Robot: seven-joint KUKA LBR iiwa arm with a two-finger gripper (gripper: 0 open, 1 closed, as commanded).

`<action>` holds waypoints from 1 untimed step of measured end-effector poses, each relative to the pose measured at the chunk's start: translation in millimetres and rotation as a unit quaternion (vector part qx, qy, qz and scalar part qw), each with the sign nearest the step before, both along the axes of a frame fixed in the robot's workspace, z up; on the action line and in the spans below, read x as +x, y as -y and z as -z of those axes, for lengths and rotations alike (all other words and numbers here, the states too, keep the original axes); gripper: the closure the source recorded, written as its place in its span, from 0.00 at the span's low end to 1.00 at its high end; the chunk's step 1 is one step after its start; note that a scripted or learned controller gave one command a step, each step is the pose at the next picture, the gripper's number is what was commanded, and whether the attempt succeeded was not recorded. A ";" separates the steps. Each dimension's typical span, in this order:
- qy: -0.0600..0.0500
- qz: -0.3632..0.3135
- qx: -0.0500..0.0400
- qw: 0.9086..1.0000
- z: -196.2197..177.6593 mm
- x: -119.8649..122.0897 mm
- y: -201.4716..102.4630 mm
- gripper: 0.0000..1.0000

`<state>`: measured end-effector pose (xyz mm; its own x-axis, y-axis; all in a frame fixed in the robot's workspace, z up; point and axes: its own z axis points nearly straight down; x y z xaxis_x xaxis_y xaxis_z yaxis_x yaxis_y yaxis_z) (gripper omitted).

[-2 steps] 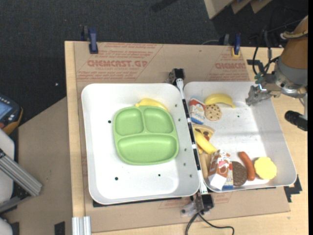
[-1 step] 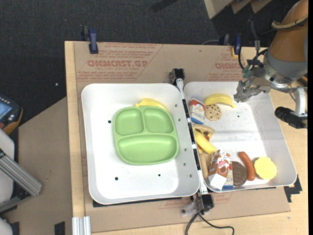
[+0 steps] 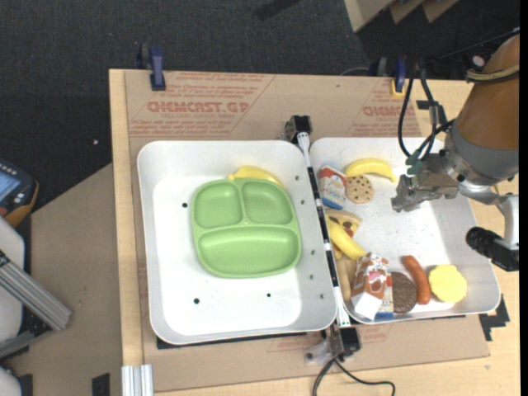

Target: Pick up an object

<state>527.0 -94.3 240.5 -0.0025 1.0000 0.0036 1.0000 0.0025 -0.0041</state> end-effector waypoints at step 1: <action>0.002 0.001 -0.001 1.000 2.1 3.7 2.5 0.00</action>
